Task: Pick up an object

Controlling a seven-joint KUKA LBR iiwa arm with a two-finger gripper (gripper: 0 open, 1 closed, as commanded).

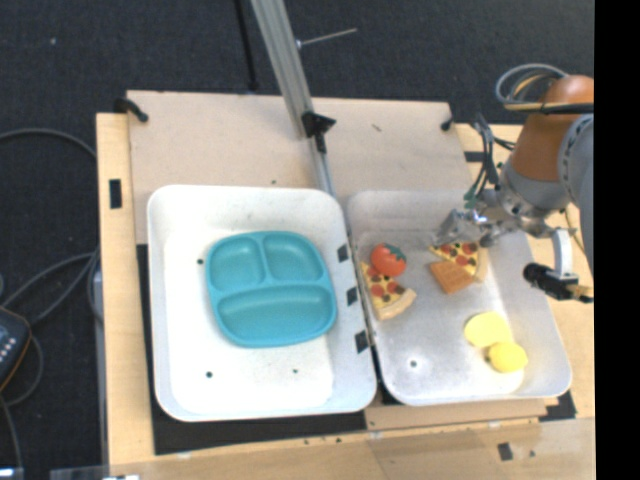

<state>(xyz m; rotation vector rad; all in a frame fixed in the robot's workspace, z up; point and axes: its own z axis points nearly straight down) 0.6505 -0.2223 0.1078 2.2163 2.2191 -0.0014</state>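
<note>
Two white bins sit side by side on the bench. The left bin (180, 298) holds a teal divided plate (270, 288), lying flat near its middle. The right bin (440, 368) holds the toy food: a tomato (388, 260) near its left wall, touching a pizza slice (388, 294) just below it; a second pizza slice (457, 266) further right, toward the bin's upper middle; and two yellow rounds (496, 342) touching each other near the lower right corner. The arm (545, 158) reaches in from the right, orange band above the wrist, and its gripper (466, 230) hangs low over the upper part of the right bin, its tip at the top edge of the second pizza slice. Whether it touches that slice, I cannot tell. Whether the pincer is released or clenched is likewise unclear at this angle. A slanted metal rail (285, 58) crosses above the bench to the gap between the bins.
</note>
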